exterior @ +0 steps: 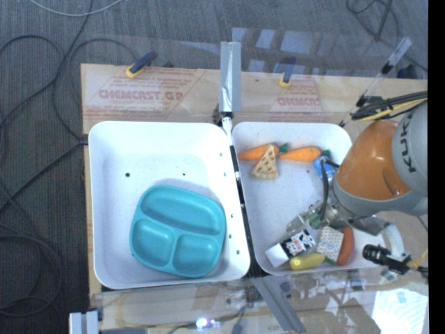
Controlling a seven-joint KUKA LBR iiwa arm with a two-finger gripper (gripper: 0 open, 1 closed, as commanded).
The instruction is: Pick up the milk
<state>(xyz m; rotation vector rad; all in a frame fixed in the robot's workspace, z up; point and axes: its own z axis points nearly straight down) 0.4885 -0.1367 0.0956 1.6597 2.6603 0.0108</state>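
Milk (295,246): carton lying at right bin's (278,186) front edge, beside banana (308,261) and hotdog (345,245). Gripper (314,216): just above it; finger state we cannot tell. Step: approach. Next, we judge: descend, close on carton alone.

bright even light, soft shadows, slightly grainy

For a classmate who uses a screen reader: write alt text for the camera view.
A grey and orange robot arm reaches into the right white bin, over a milk carton among toy food, including two carrots. The left bin holds a teal divided plate.
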